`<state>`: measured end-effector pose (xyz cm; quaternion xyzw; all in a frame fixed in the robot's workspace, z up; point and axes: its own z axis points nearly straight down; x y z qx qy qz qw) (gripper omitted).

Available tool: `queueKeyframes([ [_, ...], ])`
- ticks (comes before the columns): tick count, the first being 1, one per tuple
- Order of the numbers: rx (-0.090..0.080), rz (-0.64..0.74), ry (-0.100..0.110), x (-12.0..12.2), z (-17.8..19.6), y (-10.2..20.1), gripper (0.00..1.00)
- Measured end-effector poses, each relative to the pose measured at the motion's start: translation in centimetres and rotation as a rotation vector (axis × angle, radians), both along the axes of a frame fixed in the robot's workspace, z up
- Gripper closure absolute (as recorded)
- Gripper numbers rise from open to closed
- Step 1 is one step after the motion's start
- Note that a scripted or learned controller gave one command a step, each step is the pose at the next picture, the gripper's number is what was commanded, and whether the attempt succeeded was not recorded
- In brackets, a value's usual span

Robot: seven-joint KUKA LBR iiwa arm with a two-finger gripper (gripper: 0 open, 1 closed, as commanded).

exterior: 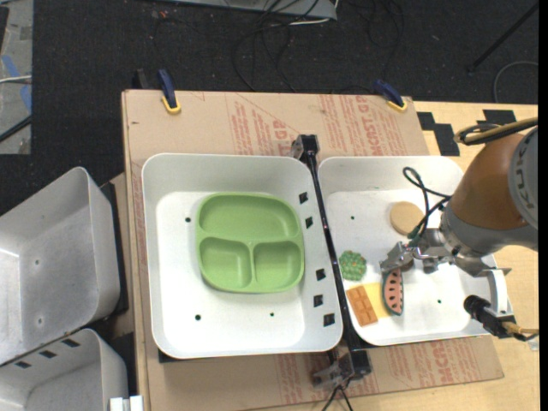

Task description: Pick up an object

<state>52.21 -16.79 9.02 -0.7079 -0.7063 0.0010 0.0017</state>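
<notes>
Cardboard (pixel 223 114) covers the bench under two shallow white bins set side by side, with two clamps, blue and yellow, at its far edge (pixel 169 92). Off the bench at the far left sit other white containers (pixel 51 247) on the dark floor.

The left bin (pixel 163 229) holds a light green divided plate (pixel 251 242), lying flat near the bin's middle with its one long compartment toward the far side and two smaller ones toward the near side. A black divider (pixel 321 238) runs between the two bins.

The right bin (pixel 368 178) carries the small objects. Nearest the divider lies a green, bumpy, broccoli-like piece (pixel 352 265), and just in front of it an orange rectangular block (pixel 362 304). Beside the block, slightly to the right, a watermelon slice (pixel 392 293) lies on its side (red flesh with dark seeds, green rind along the outer curve). Farther back sits a round tan cookie-like disc (pixel 405 217).

The gripper (pixel 401 262) hangs low over the bin just above the watermelon slice, between it and the tan disc; whether it is released or clenched cannot be told, and nothing is visibly caught in it. The arm's grey body and orange band (pixel 492 191) fill the bin's right side.
</notes>
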Motion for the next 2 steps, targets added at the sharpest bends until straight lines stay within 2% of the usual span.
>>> queueKeyframes([
  [1, -0.001, 0.000, -0.005, 0.1, 1.2, 0.0, 1.00],
  [2, -0.003, 0.006, -0.009, 0.5, 5.8, 0.8, 1.00],
])
